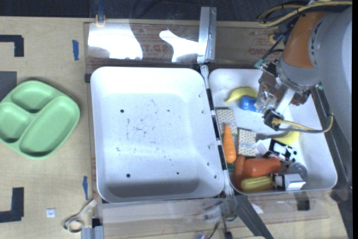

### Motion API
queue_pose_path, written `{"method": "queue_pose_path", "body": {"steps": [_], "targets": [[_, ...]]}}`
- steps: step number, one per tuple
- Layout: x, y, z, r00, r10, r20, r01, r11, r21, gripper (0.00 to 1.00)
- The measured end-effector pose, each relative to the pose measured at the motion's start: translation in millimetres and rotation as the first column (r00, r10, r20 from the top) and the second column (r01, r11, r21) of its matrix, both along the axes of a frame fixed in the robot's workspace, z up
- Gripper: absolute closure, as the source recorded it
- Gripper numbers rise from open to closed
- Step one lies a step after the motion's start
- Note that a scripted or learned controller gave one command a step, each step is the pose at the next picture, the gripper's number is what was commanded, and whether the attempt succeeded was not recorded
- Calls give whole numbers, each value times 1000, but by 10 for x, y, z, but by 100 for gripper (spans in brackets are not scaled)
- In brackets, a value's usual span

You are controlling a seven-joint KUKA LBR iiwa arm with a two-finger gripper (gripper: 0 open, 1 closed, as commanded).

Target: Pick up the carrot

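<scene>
In the right-hand bin [319,157] the carrot [229,144] lies along the dividing wall, apart from the hand [267,103], grip unclear.

You work under bright, even light. Strong glare washes out the clear panel [142,42] behind the left-hand bin [146,120]. Detail is slightly soft throughout.

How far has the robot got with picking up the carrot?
Done: nothing yet. The slim orange carrot lies in the right white bin, by its left wall, not held. In hand: the grey arm's gripper hangs over the bin's far end, beside a small blue ball and a yellow banana, apart from the carrot. Left: reaching the carrot, gripping it, lifting it.
</scene>
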State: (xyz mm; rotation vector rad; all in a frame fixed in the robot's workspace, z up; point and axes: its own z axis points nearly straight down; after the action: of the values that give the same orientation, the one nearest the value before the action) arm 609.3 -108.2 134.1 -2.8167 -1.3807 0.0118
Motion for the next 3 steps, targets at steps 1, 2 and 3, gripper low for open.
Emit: {"method": "queue_pose_path", "body": {"steps": [1, 2, 3], "targets": [[234, 7, -261, 987, -158, 3, 158, 987, -1, 100], [-101, -136, -470, 889, -458, 8, 458, 889, 1, 100], [-89, -11, 271, 809, -588, 4, 588, 809, -3, 100]]}}
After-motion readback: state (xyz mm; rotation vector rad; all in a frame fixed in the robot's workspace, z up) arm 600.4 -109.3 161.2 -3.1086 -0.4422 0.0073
